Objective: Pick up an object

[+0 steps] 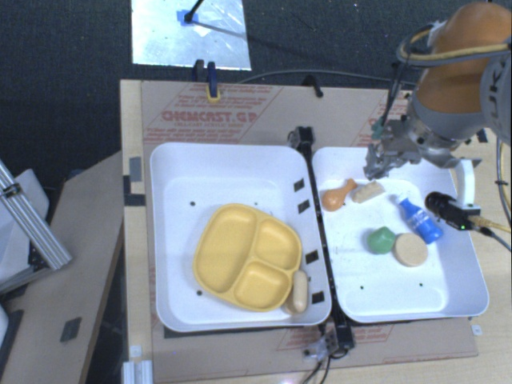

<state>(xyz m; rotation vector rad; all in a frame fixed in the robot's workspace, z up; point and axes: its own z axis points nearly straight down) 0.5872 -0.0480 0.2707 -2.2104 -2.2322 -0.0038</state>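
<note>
Camera view, from the left: a yellow tray point(248, 257) lies in the left bin point(176, 174). In the right bin point(456, 294), the tan block point(369, 191) sits just below the tool point(376, 169), whose state I cannot tell. It looks light and stiff; grip its long sides.

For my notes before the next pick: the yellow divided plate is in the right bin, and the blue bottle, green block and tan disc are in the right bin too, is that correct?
Not quite: the camera view shows the yellow plate in the left bin. The rest stands: the blue bottle, green block and tan disc lie in the right bin.
</note>
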